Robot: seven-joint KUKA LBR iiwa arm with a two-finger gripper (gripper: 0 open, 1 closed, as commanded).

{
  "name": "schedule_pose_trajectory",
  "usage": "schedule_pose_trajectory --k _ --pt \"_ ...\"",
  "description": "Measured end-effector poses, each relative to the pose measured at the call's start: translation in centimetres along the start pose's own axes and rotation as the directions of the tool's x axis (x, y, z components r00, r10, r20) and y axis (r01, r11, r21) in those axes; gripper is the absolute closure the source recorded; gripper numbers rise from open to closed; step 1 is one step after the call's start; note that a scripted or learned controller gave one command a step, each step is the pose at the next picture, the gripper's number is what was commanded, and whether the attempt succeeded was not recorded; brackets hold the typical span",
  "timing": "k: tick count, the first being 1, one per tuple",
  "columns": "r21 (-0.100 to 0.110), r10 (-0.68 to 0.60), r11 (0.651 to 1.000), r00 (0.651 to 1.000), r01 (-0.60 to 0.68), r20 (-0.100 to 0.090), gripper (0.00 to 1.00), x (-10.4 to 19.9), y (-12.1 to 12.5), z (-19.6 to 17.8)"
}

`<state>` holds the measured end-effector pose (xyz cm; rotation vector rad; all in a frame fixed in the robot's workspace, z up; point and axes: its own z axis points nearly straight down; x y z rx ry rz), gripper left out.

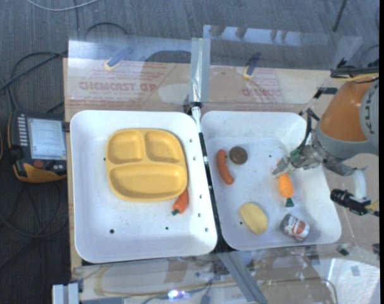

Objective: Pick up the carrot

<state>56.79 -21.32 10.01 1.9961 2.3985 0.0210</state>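
**Gripper at the carrot, no grasp visible yet**

Gripper (292, 163) sits low in the right shallow white plastic bin (319, 230), just above the top end of a small orange toy carrot with a green stub (285, 186). Carrot lies flat on the bin floor near the right wall, below the fingers rather than between them, so it's not held. Can't tell how wide the gripper stands; the tip is too small and cluttered to read.

Note a second orange carrot with a green end (180, 202) in the left white bin (90, 233), tucked against the lower right corner of the yellow three-compartment plastic tray (146, 163). My read: the arm is set up for the right-bin one, being closest.

Also in the right bin: red-orange sausage (225, 166), brown round disc (238, 155) just beside it, yellow potato-shaped lump (254, 218), small tin can on its side (295, 227).

Writing: faint mirrored lettering on the board behind the bins, not legible. Can label unreadable.
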Motion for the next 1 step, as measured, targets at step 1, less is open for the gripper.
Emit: schedule_pose_trajectory --k 1 --pt "0.024 -0.056 0.998 0.998 0.057 -0.009 1.0 6.12 3.13 -8.74"
